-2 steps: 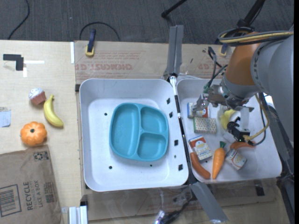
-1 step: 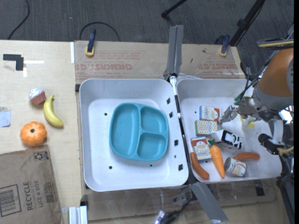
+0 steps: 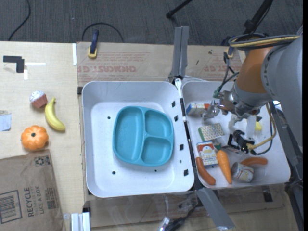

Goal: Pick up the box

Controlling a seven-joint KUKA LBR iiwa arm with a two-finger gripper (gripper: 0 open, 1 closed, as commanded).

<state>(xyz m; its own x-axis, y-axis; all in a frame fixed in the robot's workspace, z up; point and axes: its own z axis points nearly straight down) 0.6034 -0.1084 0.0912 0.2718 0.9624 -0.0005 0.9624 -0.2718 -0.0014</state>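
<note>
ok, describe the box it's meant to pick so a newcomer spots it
Look in the right bin, near its front left. The box is a small flat red-and-white carton lying beside the carrot. It is the one rectangular printed item among rounded food toys.

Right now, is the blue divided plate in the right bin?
No, the blue plate lies in the left bin; the right bin holds the small items.

Small red-and-white box [image 3: 207,154], lying flat, right bin's near-left part
</note>
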